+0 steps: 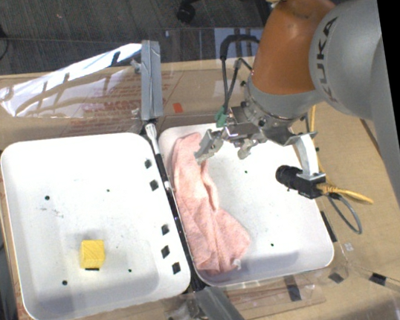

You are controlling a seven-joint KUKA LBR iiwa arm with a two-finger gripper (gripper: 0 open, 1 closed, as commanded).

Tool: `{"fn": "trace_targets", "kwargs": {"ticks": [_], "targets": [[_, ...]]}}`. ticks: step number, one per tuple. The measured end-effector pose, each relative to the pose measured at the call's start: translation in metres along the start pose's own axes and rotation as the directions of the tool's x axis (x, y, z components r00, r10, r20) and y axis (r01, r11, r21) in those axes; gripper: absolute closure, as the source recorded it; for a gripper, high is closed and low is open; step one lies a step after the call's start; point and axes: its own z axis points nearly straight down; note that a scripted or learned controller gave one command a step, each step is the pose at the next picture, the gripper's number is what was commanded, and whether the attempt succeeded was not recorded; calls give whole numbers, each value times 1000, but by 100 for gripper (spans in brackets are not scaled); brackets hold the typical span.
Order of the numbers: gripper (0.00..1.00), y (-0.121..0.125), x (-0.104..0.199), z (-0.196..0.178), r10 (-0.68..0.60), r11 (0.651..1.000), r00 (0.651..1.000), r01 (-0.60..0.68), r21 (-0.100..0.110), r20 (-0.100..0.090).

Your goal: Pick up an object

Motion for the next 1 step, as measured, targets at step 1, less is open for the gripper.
{"fn": "trace_targets", "kwargs": {"ticks": [1], "targets": [[0, 8, -1, 126, 128, 992, 992, -128, 1, 0]]}}
